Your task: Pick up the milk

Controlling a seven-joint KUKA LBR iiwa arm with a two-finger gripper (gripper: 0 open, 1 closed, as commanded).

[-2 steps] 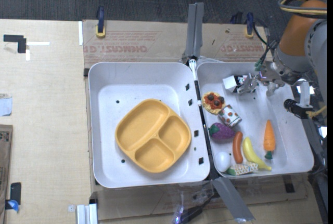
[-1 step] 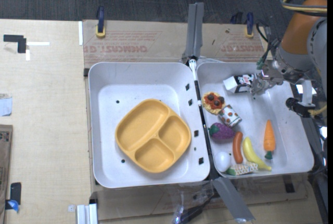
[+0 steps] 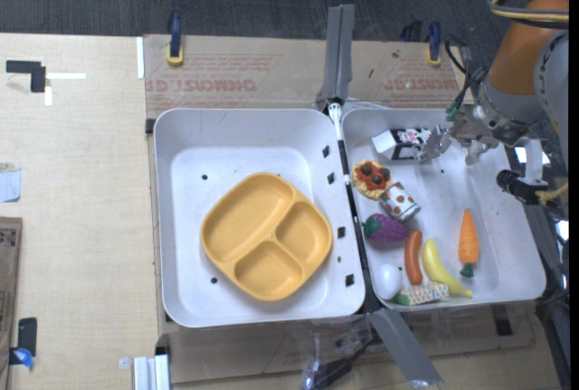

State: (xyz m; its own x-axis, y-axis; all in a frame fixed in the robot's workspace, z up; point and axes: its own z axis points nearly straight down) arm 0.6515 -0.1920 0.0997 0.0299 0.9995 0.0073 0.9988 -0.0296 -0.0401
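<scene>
On my feed the one piece of lettering I can pick out is red print on the brown cardboard sheet (image 3: 237, 71) lying behind the two white bins. It runs upside down and looks like "CHEMCRAFT", though I can't be sure of it. The smaller red lines beneath are too blurred to read.

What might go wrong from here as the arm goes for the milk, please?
The milk carton lies on its side against the right bin's back wall, so the gripper may have trouble getting a finger behind it. A nudge could slide it along the wall. The pizza slice sits just below and could be disturbed.
</scene>
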